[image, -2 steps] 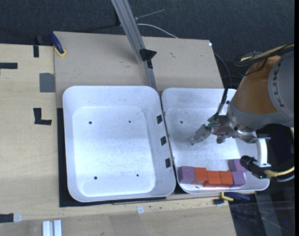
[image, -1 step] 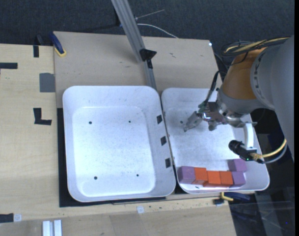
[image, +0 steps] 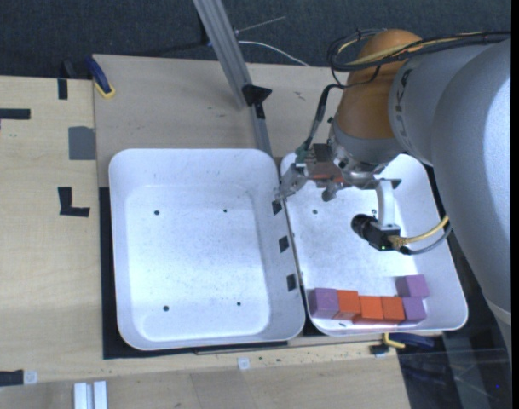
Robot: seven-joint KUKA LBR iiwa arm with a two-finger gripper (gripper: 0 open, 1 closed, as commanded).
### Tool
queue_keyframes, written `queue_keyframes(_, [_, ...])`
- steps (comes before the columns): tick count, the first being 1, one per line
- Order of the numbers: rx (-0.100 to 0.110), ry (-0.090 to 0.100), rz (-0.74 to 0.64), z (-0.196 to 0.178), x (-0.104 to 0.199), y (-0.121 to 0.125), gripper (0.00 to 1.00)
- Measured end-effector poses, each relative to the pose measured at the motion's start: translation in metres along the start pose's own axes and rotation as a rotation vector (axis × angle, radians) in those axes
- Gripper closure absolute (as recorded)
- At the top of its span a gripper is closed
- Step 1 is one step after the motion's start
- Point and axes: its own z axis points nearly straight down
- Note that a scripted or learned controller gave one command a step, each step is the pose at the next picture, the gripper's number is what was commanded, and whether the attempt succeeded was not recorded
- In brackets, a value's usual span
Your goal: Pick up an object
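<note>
Purple and orange blocks (image: 371, 307) row along right bin (image: 344, 258).

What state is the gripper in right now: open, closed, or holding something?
Gripper: cannot be told; it is at the right bin's far end, apart from the blocks.

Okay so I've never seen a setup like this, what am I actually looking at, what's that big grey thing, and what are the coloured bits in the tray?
One fixed camera looks down at a slant on a bench. The big grey thing with the orange band is a robot arm reaching in from the right. At its end is the gripper, the part meant to pick things up. Two shallow white bins sit side by side, the left bin and the right bin. The gripper is above the right bin's far left corner. The coloured bits are purple blocks and orange blocks along its near wall, away from the gripper, so none is held.
</note>
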Motion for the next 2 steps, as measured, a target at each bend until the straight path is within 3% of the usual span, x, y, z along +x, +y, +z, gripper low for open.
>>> queue_keyframes(1, [0.004,-0.001,0.003,0.003,0.054,0.032,0.00])
queue_keyframes(2, [0.007,-0.002,0.005,0.003,0.095,0.006,0.00])
